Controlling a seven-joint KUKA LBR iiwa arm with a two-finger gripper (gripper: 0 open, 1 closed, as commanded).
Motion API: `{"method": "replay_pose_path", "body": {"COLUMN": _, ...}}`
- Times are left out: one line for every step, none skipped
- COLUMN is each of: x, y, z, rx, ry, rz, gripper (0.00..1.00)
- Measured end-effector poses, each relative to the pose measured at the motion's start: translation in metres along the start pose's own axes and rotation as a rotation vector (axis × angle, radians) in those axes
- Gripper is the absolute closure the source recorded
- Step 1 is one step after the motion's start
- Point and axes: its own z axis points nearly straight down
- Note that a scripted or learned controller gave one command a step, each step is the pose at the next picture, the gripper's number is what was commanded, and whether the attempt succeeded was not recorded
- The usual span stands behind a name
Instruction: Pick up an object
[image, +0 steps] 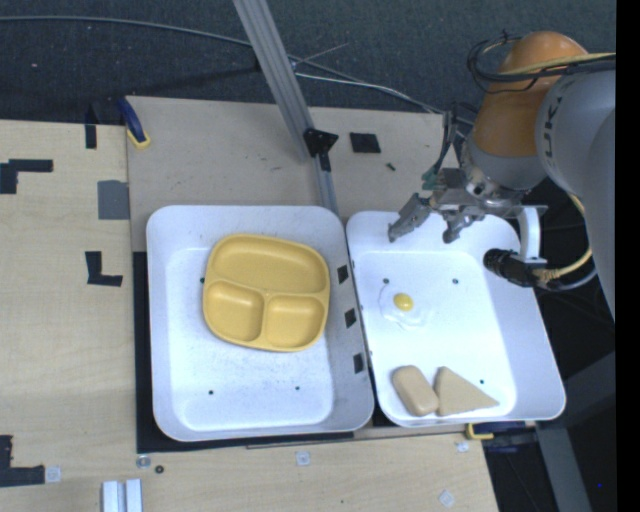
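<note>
Fried egg (403, 304), bread roll (413, 389) and wedge slice (463, 391) are seen lying in the right bin (520, 330); none has been lifted. The gripper (432, 225) is held above that bin's far edge, fingers spread apart and nothing between them. The descent, grasp and lift are judged still to be done.

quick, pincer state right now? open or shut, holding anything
pincer: open, fingers spread apart, nothing between them; it hovers over the far edge of the right bin.
</note>
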Motion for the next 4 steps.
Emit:
{"method": "replay_pose_path", "body": {"x": -0.005, "y": 0.002, "z": 0.045, "rx": 0.003, "ry": -0.002, "rz": 0.001, "gripper": 0.00}}
{"method": "replay_pose_path", "body": {"x": -0.011, "y": -0.004, "z": 0.105, "rx": 0.005, "ry": -0.002, "rz": 0.002, "gripper": 0.00}}
{"method": "replay_pose_path", "body": {"x": -0.011, "y": -0.004, "z": 0.131, "rx": -0.001, "ry": -0.003, "rz": 0.000, "gripper": 0.00}}
{"method": "replay_pose_path", "body": {"x": -0.012, "y": -0.002, "z": 0.119, "rx": -0.007, "ry": -0.005, "rz": -0.001, "gripper": 1.00}}
